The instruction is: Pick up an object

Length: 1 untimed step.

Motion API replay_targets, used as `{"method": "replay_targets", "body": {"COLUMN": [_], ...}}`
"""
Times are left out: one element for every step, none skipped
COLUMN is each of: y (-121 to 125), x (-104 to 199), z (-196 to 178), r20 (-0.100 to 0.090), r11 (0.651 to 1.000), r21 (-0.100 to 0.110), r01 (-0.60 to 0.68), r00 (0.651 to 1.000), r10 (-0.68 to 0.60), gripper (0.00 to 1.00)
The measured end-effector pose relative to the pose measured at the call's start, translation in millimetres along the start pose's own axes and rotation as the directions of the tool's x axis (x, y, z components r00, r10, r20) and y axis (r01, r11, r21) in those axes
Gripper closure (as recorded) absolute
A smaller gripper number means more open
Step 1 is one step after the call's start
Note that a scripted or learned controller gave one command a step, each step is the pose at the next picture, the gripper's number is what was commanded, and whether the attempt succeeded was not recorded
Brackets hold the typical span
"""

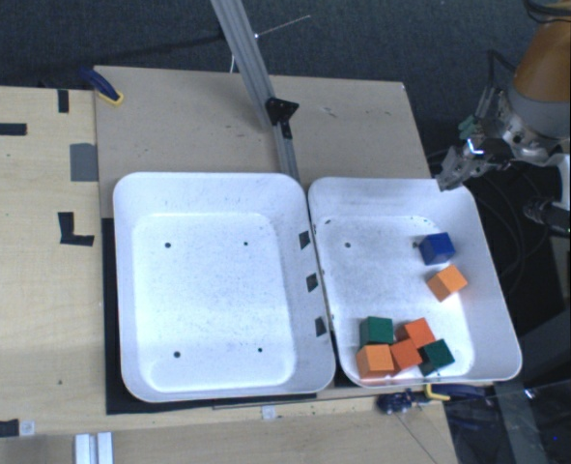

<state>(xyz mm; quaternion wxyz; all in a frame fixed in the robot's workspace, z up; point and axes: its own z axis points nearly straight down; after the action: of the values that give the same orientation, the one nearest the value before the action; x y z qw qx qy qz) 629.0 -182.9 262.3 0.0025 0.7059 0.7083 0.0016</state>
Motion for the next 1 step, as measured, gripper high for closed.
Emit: {"method": "replay_targets", "body": {"y": [-19.9], "x": [41.5], "z": [-2.2], "r20": [-0.003], "r11": [1.000], "r21": [0.007], "r01": [0.001], "r00": [1.000], "r10": [-0.001], "gripper": [1.00]}}
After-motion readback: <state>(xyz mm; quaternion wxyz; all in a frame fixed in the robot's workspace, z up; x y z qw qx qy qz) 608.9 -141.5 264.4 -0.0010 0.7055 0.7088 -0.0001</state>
